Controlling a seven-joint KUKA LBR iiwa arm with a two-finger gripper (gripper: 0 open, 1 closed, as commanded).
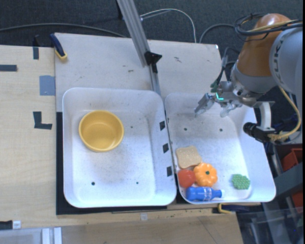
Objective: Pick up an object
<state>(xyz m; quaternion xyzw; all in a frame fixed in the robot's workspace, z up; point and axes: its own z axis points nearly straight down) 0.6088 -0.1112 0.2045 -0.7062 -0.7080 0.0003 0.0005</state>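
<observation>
Well below the open hand (212, 106), toys (205, 174) cluster

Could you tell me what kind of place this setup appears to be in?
Probably a robotics lab bench for grasping trials: a grey arm's gripper hangs over two white bins, toy foods such as a small orange pumpkin are heaped in a corner, and tape marks dot the tabletop.
</observation>
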